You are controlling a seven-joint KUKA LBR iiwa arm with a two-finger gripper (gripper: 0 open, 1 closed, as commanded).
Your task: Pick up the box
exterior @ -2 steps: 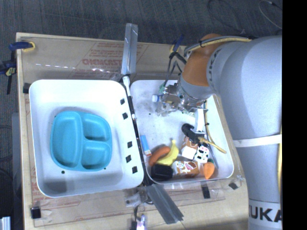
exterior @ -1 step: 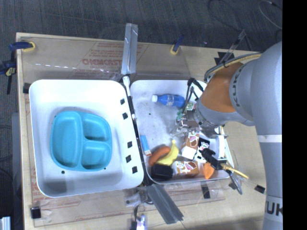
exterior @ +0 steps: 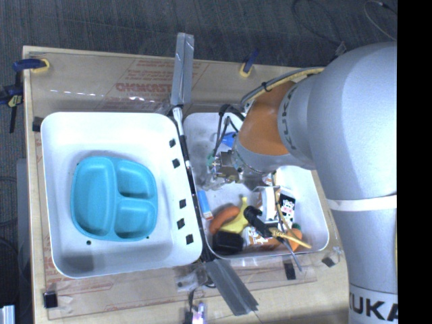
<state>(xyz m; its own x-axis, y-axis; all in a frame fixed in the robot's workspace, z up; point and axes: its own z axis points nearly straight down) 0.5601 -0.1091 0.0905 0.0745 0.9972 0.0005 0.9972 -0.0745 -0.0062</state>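
The arm [exterior: 351, 133] covers the upper and right portions of the right bin [exterior: 317, 238]; that bin's far wall and right rim at three o'clock are hidden behind it. The gripper [exterior: 226, 167] sits beneath the orange band, its fingers masked by wrist hardware and cables, state unreadable. The box [exterior: 287, 208] is partly covered at its top by the wrist; its markings are too small to read. Objects clustered at six o'clock in that bin overlap, outlines indistinct. The arm's base is cut off by the bottom edge.
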